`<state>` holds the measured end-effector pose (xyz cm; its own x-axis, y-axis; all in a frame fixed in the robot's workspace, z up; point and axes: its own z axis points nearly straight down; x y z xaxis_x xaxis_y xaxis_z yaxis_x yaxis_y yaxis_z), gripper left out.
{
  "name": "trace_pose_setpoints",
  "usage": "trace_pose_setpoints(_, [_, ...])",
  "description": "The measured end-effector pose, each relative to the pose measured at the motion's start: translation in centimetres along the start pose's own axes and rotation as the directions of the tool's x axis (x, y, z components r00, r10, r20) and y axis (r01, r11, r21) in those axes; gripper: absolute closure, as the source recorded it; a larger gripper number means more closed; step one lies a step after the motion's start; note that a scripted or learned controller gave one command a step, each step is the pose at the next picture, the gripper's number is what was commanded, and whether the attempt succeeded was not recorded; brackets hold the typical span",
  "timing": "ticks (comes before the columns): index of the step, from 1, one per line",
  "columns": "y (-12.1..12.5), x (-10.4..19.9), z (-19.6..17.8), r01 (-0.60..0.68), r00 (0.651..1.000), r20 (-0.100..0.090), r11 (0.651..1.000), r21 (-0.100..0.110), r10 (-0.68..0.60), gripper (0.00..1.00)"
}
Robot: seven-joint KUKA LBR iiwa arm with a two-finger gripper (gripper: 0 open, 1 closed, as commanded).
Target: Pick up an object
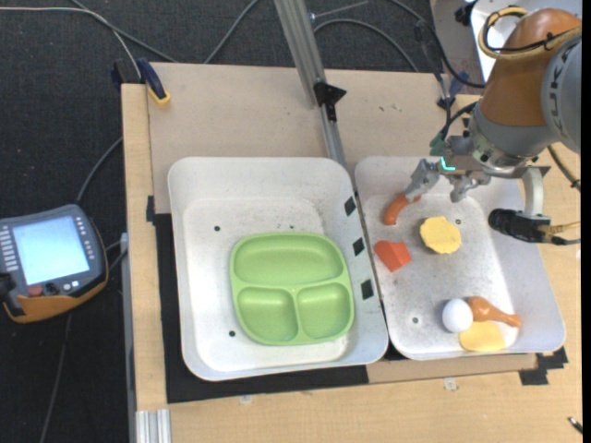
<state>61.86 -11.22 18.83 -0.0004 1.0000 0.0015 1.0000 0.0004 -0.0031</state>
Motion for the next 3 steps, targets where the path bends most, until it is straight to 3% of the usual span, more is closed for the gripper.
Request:
trace_pose_setpoints(1, [0.1,0.0,-0.1,0.0,1.0,0.0,1.0,-0.002,0.0,0.0])
trace_pose_setpoints(3, [-1.3,0.6,9.6,-0.001,1.0,-0.001,1.0,0.005,0.001,0.0])
